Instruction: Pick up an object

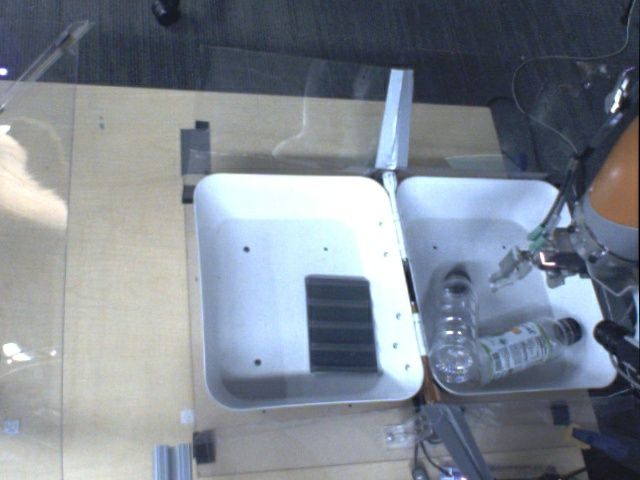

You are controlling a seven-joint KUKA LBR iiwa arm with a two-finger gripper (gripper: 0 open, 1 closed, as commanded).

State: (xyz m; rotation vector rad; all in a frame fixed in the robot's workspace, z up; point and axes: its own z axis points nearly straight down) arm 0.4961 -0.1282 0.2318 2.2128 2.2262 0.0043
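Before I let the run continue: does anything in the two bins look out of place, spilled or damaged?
Nothing looks spilled or damaged. Two clear plastic bottles lie on their sides in the right bin: one near the divider, and a labelled one whose base end lies against it. A ridged black block lies flat in the left bin.

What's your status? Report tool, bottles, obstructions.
Tool over right bin, holding nothing. Clear bottle and labelled bottle lying below it, touching. Dark ribbed block in left bin, no obstruction.

Wooden bench (120,268); clear panel (40,98) at left; dark carpet (300,18) beyond
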